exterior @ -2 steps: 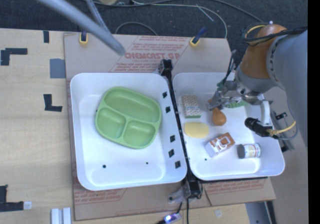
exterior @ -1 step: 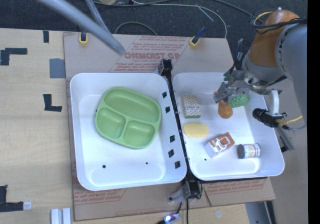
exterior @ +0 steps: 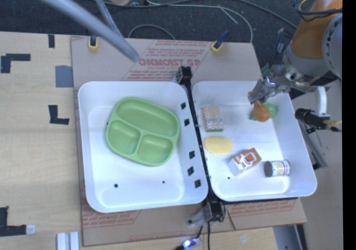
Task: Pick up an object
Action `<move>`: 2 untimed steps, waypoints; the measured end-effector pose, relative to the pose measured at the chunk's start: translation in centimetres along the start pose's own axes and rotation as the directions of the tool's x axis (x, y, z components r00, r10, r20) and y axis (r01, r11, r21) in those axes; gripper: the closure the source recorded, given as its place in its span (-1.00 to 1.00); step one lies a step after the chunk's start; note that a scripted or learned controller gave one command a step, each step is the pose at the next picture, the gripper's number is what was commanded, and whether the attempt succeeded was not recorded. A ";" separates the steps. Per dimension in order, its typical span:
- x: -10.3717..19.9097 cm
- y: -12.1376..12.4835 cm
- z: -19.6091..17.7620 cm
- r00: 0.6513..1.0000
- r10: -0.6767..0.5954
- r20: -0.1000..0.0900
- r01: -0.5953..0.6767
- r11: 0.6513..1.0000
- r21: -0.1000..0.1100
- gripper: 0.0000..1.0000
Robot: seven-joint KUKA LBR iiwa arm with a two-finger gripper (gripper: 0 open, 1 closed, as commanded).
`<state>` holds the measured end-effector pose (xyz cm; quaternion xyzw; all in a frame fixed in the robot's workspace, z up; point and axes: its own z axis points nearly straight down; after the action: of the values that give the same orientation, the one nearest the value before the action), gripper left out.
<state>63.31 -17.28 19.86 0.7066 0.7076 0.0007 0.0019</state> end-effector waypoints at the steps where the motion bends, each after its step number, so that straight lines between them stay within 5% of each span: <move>1: 0.1 0.1 -1.8 1.000 0.000 -0.001 0.000 1.000 0.003 1.00; 2: 6.2 -0.4 -1.8 1.000 -0.005 -0.003 0.005 1.000 0.005 1.00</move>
<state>62.84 -11.06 21.63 0.7049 0.7093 0.0001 -0.0008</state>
